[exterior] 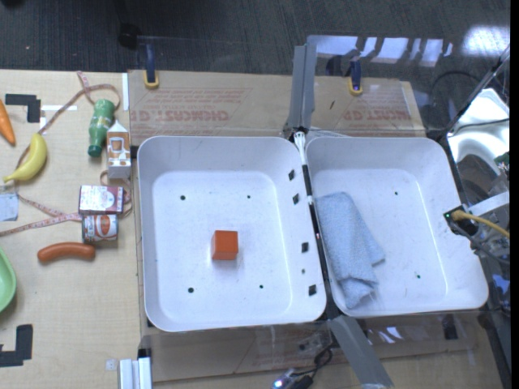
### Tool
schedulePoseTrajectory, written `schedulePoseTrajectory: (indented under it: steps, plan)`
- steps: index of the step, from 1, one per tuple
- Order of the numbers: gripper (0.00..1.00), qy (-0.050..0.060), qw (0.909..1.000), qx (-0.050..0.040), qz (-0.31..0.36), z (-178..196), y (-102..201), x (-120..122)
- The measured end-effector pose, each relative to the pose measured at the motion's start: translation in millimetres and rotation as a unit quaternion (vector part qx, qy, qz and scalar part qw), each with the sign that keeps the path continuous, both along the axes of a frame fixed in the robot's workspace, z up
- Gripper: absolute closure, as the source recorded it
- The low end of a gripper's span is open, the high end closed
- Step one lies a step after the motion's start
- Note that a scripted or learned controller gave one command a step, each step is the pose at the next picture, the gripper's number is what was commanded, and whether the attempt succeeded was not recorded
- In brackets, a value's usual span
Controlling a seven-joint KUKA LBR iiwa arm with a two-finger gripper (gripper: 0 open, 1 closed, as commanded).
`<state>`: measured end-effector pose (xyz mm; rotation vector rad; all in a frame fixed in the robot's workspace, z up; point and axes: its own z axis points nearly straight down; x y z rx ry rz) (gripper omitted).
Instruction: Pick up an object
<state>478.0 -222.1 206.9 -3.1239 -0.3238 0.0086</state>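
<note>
Cloth [350, 248], grey and crumpled, is the biggest candidate I see: it lies in the right bin [430, 177] against its left wall, long axis running from the bin's far side toward its near edge. Left of it, in the middle of the left bin [162, 217], sits a small orange block [225, 245], well apart from everything. At the right edge of my view, just beyond the right bin's rim, I make out some hardware; I cannot tell whether that is the gripper, nor how it stands. From that side, I judge the cloth nearer than the block.
</note>
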Motion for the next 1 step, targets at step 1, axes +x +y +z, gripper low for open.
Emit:
schedulePoseTrajectory:
  steps: [1]
  plan:
    - [1.0, -0.001, 1.0, -0.0002, -0.002, 46.5, 45.8, -0.2]
